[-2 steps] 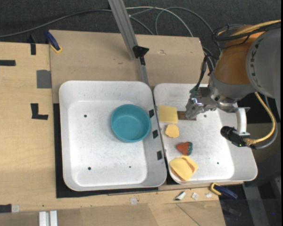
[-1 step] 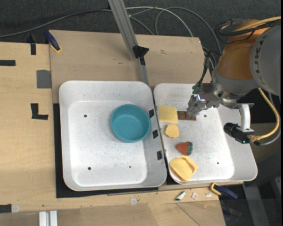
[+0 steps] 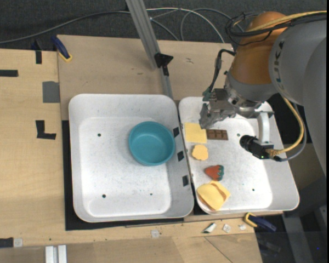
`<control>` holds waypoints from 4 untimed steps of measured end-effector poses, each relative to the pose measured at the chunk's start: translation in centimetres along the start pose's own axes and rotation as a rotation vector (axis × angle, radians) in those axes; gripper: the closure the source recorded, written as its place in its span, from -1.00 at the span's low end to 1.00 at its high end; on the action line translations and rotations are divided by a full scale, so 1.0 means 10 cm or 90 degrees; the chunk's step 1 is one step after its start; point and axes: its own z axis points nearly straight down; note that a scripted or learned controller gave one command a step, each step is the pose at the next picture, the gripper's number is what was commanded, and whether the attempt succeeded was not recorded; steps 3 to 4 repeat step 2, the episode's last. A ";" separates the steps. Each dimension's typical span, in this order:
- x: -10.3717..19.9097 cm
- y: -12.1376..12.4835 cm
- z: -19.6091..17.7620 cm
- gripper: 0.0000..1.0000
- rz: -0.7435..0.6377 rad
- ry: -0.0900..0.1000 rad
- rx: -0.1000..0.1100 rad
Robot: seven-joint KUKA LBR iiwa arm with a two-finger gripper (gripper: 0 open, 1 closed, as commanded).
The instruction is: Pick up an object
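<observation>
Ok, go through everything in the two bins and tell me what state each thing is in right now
Blue bowl: upright, alone in the left bin.
Yellow square: flat in the right bin, by the gripper.
Brown bar: flat, beside the gripper.
Small yellow piece: lying loose.
Strawberry: on its side.
Large yellow piece: lying at the bin's near edge.

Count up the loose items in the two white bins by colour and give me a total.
Yellow: 3, a flat square, a small round piece, a larger wedge
Blue: 1, bowl
Brown: 1, chocolate bar
Red: 1, strawberry
Total: 6
</observation>
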 end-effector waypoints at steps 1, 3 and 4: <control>0.48 0.24 -0.01 1.00 0.000 0.000 0.000; 0.99 0.26 0.02 1.00 0.000 0.000 0.001; 0.99 0.26 0.02 1.00 0.000 0.000 0.001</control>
